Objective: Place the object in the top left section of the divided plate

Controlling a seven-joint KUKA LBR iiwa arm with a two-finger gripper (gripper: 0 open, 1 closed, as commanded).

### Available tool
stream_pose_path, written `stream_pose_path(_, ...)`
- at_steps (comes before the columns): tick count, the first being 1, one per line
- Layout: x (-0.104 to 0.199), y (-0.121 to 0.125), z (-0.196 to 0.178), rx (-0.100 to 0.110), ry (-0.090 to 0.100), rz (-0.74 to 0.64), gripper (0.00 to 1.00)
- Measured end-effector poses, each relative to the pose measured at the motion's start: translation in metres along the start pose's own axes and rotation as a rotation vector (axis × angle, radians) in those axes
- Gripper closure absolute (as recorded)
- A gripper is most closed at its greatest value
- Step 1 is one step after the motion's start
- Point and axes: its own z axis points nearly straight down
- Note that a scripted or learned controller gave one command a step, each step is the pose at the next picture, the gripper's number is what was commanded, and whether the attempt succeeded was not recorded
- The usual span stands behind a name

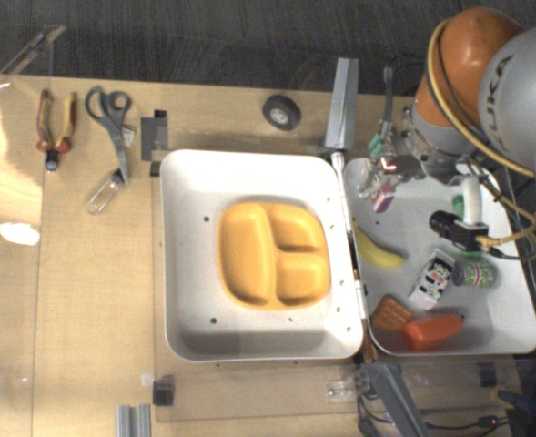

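My jaws low at the right bin's (pixel 522 330) top-left corner, spread unreadable; yellow divided plate (pixel 274 251) mid left bin (pixel 186 244), white floor all round; banana (pixel 379 252) at the shared rim

Worktop (pixel 85 317): light wood, bearing two white bins side by side.
Left bin (pixel 186 271), right bin (pixel 513 326); upper left lie pliers (pixel 54 127), scissors (pixel 113 135); tape roll (pixel 281 112) behind the bins.

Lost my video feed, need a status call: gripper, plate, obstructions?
Gripper over right bin, upper left corner; grip unclear. Divided plate in left bin. Banana and other items in right bin.
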Motion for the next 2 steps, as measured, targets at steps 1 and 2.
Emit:
stream_pose_path(1,0.0821,0.0159,0.0294,0.004,0.002,0.090,1.00)
stream_pose_path(2,0.0818,0.0160,0.0291,0.004,0.002,0.090,0.00)
